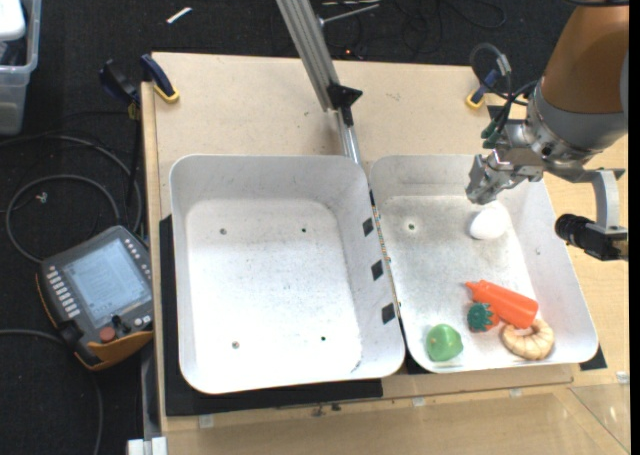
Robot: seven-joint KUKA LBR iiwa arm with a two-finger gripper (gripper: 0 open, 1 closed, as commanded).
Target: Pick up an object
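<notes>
This is a robotics lab or test cell; a grey and orange industrial arm (585, 73) reaches over a plywood surface (250, 108) that carries two shallow white bins (265, 273) side by side; a teach pendant (95, 293) with a screen and buttons lies on the dark carpeted floor (70, 143) among loose black cables (45, 193); an aluminium strut (300, 23) slants up from the bench; clamps (160, 83) grip the board's far corners; toy food (500, 318) serves as test objects.

worktop (250, 103) tan, clamps at rear corners (160, 78) | teach pendant (95, 293) on floor left, cables beside | metal pole (305, 28) slanting over worktop | clear tub (15, 33) top-left
</notes>
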